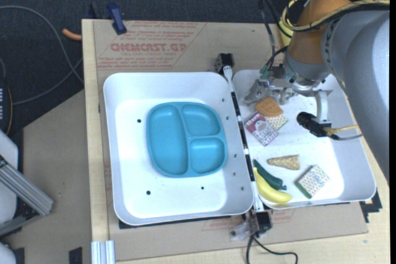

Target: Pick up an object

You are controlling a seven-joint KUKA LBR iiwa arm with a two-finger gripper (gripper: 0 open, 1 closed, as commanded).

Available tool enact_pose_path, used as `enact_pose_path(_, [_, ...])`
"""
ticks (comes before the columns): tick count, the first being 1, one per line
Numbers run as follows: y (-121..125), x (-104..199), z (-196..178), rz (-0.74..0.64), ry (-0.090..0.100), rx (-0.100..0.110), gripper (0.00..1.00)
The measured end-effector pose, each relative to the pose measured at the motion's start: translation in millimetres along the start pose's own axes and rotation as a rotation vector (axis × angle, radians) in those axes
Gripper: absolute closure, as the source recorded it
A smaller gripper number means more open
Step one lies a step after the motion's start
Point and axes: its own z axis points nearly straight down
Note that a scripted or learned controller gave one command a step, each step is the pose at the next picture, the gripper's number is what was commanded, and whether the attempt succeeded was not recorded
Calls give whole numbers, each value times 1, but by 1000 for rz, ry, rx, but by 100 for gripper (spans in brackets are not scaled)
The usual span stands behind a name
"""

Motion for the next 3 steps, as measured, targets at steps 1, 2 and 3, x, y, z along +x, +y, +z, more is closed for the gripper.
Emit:
enact_pose_path(1, [10,-6,0,0,-2,-4,0])
enact_pose_path(2, [-16,-4,0,1,0,0,0])
enact_pose_path(3, [10,-22,0,0,-2,-4,0])
